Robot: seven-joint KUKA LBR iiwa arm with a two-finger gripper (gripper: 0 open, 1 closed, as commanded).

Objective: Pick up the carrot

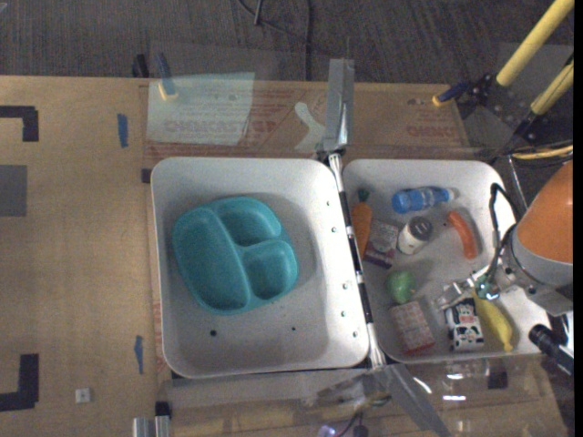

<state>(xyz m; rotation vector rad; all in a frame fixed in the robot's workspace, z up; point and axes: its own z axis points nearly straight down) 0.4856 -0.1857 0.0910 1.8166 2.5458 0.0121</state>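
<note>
Landmark: the seam [351, 253] where the two white bins meet, running top to bottom through the middle of the view; every place below is told from it.
Left bin [173, 326]: touches the seam on its left side and holds a teal divided plate [235, 253], which lies flat, well left of the seam, with three compartments.
Right bin [474, 173]: touches the seam on its right side and holds all the small things.
Carrot [363, 228]: just right of the seam, in the upper part of the right bin, lying lengthwise along the bin wall (green tip toward the top); nothing grips it.
Claw [466, 289]: well right of the seam, low over the right bin's lower half, far from the carrot; its metal fingers are small and blurred, so I cannot tell how far apart they stand or whether anything is between them.
Arm [551, 230]: at the far right of the seam, grey with its orange band showing.
Blue bottle [421, 198]: right of the seam, near the bin's top, lying on its side.
Green round thing [401, 286]: right of the seam, near the bin's middle.
Banana [497, 324]: far right of the seam, low in the bin, just beside the claw.
Surface [73, 244]: tan, carrying both bins.
</note>
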